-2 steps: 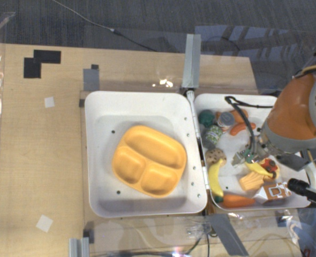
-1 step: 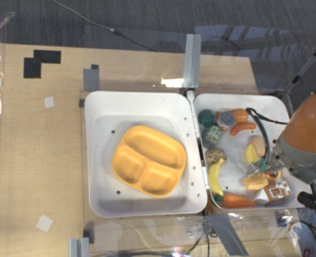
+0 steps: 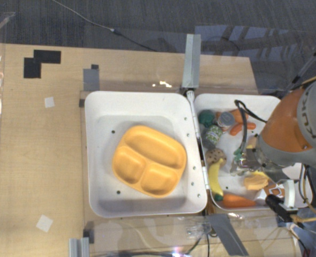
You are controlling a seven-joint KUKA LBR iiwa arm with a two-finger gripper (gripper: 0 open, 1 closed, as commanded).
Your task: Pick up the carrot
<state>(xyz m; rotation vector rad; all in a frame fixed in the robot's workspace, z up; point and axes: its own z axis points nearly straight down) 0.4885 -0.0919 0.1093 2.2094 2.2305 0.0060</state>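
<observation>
carrot (image 3: 238, 201) seen lying flat at front edge of right bin (image 3: 230, 101), just below banana (image 3: 216, 179). gripper (image 3: 242, 162) lowered into bin centre, above carrot, apart from it. finger state can't be told. yellow tray (image 3: 149, 160) in left bin (image 3: 102, 143).

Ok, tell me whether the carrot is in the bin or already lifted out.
In the bin. The carrot lies flat along the right bin's front wall, beside the banana.

a pale wooden bench (image 3: 40, 159) stood on dark grey carpet (image 3: 147, 9), a thin cable (image 3: 67, 7) trailing across it.
</observation>
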